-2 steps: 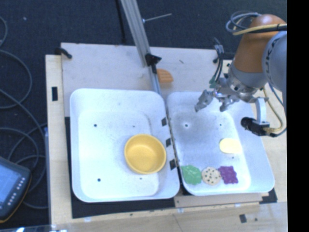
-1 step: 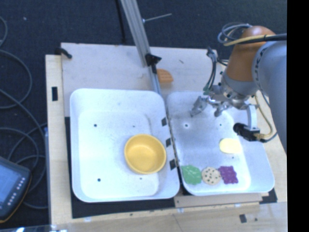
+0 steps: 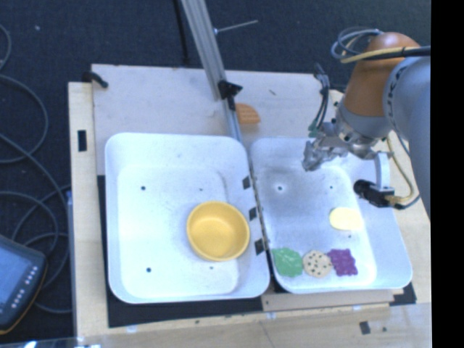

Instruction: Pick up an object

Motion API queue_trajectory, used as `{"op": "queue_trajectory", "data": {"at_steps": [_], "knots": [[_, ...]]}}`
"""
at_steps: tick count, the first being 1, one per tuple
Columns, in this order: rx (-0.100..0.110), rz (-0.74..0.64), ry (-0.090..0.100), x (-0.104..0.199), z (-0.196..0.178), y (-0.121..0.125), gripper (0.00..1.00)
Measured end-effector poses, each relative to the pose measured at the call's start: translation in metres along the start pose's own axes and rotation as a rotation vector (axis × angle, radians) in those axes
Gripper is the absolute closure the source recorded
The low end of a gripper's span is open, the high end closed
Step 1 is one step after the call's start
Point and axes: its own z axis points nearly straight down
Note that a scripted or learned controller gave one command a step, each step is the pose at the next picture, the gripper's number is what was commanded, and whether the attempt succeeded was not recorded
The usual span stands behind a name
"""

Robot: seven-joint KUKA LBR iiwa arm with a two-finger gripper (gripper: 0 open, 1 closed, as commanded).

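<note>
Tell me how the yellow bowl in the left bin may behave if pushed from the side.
The round yellow plastic bowl looks light, so it would probably slide on the smooth white left bin. It sits upright and wide, so tipping seems unlikely.

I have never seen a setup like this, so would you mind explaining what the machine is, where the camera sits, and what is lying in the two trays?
This is one picture from a fixed camera above the bench, looking down at a slant. The grey arm with the orange band reaches in from the right; its end effector hangs over the far part of the right bin, with nothing visibly between its fingers. That bin holds a pale yellow piece and, along its near edge, a green piece, a cookie-like disc and a purple piece. The left bin holds a yellow bowl.
</note>
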Motion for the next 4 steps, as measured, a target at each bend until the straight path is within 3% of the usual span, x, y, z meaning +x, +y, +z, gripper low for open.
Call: {"op": "queue_trajectory", "data": {"at_steps": [2,4], "knots": [[-0.002,-0.009,0.001,-0.007,-0.104,-0.004,1.0],[0.004,-0.014,0.004,0.108,-0.087,-0.014,1.0]]}}
